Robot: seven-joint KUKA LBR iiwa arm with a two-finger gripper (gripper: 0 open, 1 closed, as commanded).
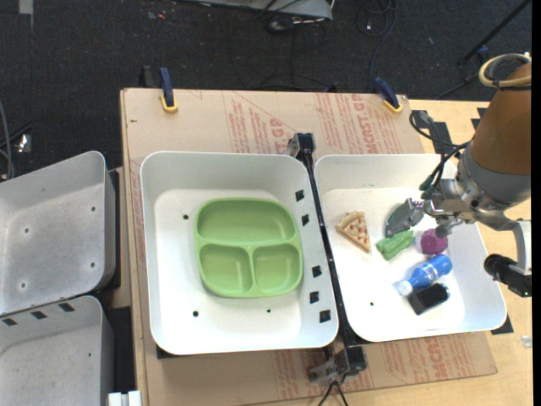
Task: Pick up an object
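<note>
Scene is covered by one fixed camera, mounted above the bench (220, 379) and angled down at a slant toward the far side. Both white bins are framed whole, left bin (161, 252) and right bin (473, 311); dark floor is seen beyond. Medium range.

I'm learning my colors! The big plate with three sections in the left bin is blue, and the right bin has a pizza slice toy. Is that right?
Almost. The plate with three sections is green, not blue, as the camera view shows. It does sit in the left bin, and the pizza slice toy does lie in the right bin.
</note>
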